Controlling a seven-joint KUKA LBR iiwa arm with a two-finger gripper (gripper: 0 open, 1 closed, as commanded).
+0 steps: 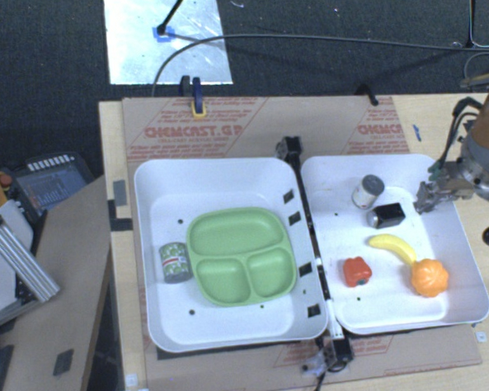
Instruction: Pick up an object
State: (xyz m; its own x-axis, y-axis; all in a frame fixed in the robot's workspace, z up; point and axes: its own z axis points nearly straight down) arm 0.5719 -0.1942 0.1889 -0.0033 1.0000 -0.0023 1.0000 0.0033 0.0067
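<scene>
Camera view: approach step; pincer point(424, 198), state indeterminable, hovered at right bin point(470, 243) rim; next, descend onto banana point(394, 247).

Glossy white plastic bins point(218, 171); matt green plastic tray point(240, 257); smooth plastic banana point(394, 247); shiny metal sheet point(169, 38)

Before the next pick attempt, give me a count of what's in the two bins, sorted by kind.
Toy fruit and veg: 3, banana, orange, red pepper
Cans: 2, green-labelled can, grey can
Trays: 1, green divided tray
Black blocks: 1, black block
Total: 7
</scene>
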